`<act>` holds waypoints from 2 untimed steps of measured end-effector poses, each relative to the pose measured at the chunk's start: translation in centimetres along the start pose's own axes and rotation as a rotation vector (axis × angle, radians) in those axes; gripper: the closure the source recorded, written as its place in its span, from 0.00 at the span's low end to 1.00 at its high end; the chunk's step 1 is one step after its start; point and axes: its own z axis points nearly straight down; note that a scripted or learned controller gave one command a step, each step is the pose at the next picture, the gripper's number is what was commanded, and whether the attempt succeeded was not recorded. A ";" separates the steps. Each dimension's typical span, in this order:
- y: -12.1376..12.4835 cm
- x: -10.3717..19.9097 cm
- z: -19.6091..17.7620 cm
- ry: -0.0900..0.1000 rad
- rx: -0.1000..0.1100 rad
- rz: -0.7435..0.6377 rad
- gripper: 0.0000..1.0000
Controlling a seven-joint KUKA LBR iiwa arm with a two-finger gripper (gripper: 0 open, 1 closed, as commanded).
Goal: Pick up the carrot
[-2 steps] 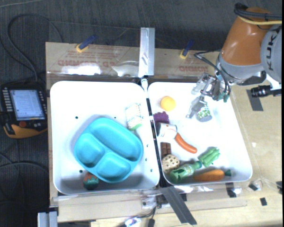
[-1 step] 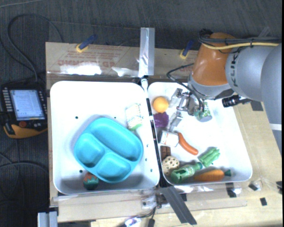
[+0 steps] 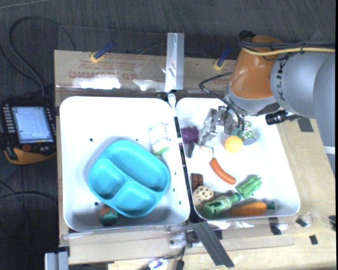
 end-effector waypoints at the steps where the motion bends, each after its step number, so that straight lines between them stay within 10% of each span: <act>1: 0.0 0.0 0.0 0.000 0.000 0.000 0.00; 2: -4.5 -2.2 -3.9 0.004 0.005 -0.134 0.00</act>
